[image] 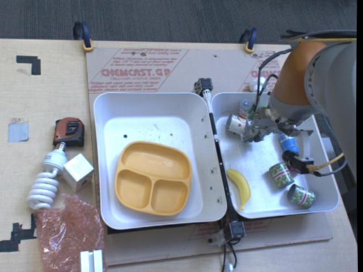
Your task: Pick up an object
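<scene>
My gripper (251, 127) hangs low over the back left part of the right bin (334, 205), with the grey and orange arm reaching in from the right. A small pale, silvery thing (235, 123) lies right at the gripper's left side; whether it is held is unclear. A yellow banana (241, 187) rests near the bin's front left wall. Two green patterned cylinders (279, 174) (301, 196) lie at the front right. A small blue object (289, 144) sits just right of the gripper.
The left bin (105, 109) holds a yellow divided plate (153, 177). On the bench to the left lie a tape measure (69, 132), a spiral bulb (46, 180), a white cube (78, 169) and a reddish plastic bag (65, 231).
</scene>
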Robot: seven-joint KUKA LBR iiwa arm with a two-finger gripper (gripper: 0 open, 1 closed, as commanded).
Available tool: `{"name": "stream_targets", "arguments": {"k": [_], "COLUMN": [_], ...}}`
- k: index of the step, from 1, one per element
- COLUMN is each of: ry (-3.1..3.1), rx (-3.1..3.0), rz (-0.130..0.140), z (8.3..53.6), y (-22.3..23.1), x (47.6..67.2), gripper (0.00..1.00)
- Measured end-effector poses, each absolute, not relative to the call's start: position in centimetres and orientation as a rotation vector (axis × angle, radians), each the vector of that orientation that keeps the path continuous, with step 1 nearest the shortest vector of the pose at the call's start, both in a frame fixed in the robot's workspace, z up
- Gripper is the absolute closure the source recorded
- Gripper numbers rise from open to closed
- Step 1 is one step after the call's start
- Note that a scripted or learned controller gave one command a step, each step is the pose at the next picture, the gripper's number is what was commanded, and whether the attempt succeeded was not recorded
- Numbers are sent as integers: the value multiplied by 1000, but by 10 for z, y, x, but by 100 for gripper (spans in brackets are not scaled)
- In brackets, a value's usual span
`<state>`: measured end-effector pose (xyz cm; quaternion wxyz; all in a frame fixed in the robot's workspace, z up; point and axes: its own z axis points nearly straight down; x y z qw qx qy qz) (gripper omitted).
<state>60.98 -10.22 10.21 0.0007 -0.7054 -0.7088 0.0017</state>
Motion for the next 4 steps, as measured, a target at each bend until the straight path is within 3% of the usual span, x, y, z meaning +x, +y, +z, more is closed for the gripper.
{"name": "stream_targets", "arguments": {"k": [1,2,3,4], "ry": [-2224,-2225,-2224,-2222], "rx": [-2220,-2220,-2220,-2222], "rz": [2,2,2,3], "z": [192,208,264,227], "y": [-55,20,56,45], "x": [641,659,659,659], "gripper": [100,100,100,100]}}
